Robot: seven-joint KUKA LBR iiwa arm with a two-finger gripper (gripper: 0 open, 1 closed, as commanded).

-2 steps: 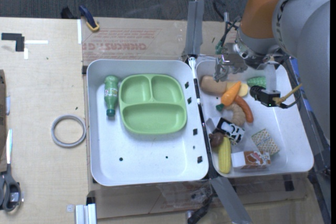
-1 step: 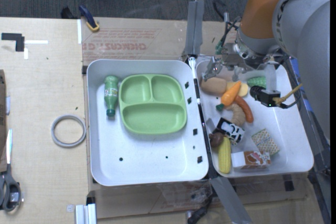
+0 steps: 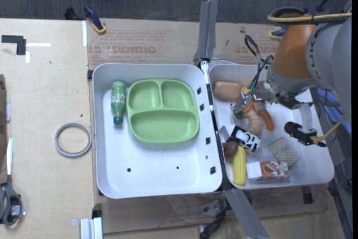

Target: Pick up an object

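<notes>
Light wood worktop (image 3: 45, 92) is seen w/ two white bins. Left bin (image 3: 112, 170): green divided tray (image 3: 163, 111), green bottle (image 3: 118, 101). Right bin (image 3: 313, 170), centre-right: objects incl. corn cob (image 3: 239, 165), carrot (image 3: 265, 118). Jaws (image 3: 244, 104) are lowered by carrot; grip state cannot be told.

The grey arm (image 3: 330, 47) is reaching in from the right, its orange band (image 3: 293, 50) showing above the wrist, with the gripper (image 3: 246, 104) pointing down and leftward.
</notes>
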